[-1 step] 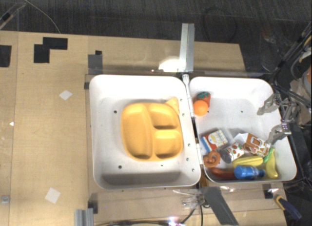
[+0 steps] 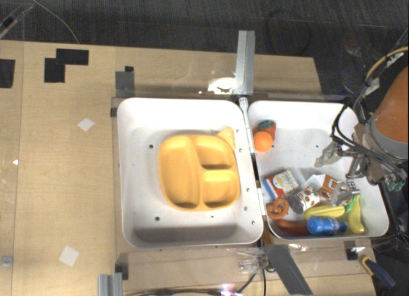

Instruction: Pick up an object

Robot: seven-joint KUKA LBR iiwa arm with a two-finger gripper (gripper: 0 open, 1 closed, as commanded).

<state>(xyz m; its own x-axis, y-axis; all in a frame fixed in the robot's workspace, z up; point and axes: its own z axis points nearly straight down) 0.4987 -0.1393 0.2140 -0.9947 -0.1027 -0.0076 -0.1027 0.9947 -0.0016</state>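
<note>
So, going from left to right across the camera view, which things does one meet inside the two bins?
Yellow divided tray → orange ball → small pretzel-shaped toy → blue bottle → yellow banana.

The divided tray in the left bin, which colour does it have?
The divided tray is plain yellow, seen clearly in the camera view.

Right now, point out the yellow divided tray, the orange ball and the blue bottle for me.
yellow divided tray point(image 2: 198, 172), camera view, on the ridge between its compartments.
orange ball point(image 2: 262, 140), camera view, on its middle.
blue bottle point(image 2: 321, 225), camera view, on its body.
</note>
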